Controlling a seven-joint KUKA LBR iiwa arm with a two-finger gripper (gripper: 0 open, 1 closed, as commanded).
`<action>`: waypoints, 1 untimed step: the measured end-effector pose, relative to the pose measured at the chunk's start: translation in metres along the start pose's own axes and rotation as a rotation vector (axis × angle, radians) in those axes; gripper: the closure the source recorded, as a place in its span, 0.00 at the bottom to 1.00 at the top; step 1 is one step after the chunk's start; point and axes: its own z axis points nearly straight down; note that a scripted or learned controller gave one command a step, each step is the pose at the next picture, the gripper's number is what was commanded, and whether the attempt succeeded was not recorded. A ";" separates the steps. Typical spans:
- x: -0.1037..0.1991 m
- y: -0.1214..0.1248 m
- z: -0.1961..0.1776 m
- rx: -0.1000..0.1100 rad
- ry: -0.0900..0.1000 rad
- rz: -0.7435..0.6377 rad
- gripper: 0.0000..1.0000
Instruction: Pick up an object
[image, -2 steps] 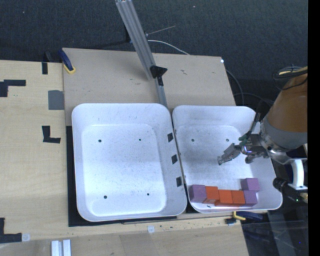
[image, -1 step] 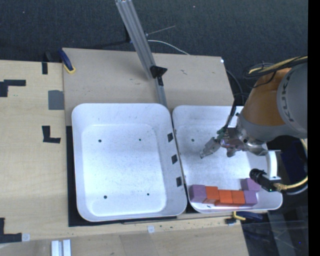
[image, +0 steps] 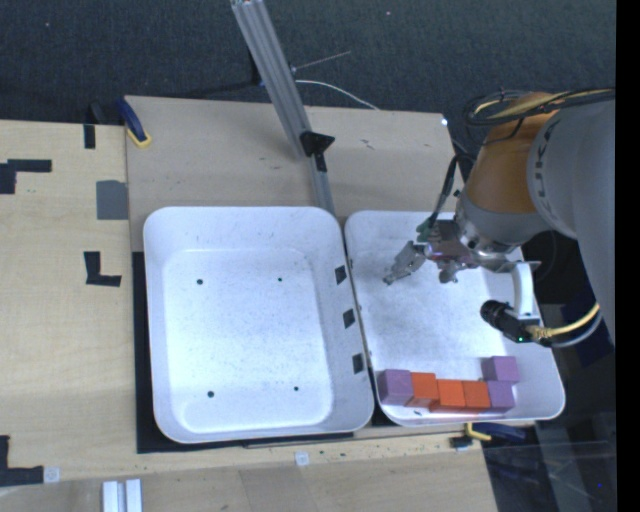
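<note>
We saw the gripper (image: 403, 268) hanging over the upper part of the right bin (image: 400, 320), pointing toward the divide between the two bins, and from this slanted view we could not tell how it was set, nor did we see anything caught in it. The things worth picking lay well below and to the right of the claw, packed along the bin's near wall: a purple block (image: 397, 385) closest to the claw's side, then an orange block (image: 424, 386), a second orange block (image: 465, 394), and a purple L-shaped piece (image: 500, 381) farthest from it. We judged them to be small, stiff, light blocks with flat faces, unlikely to be fragile. Their tight row seemed the trouble, since neighbours touched and left little room. We judged the end purple block the easiest hold, taken across its free faces. The left bin (image: 240, 320) sat beyond the claw's tip.
</note>
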 end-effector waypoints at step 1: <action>0.048 0.037 -0.019 -0.001 0.001 -0.002 0.00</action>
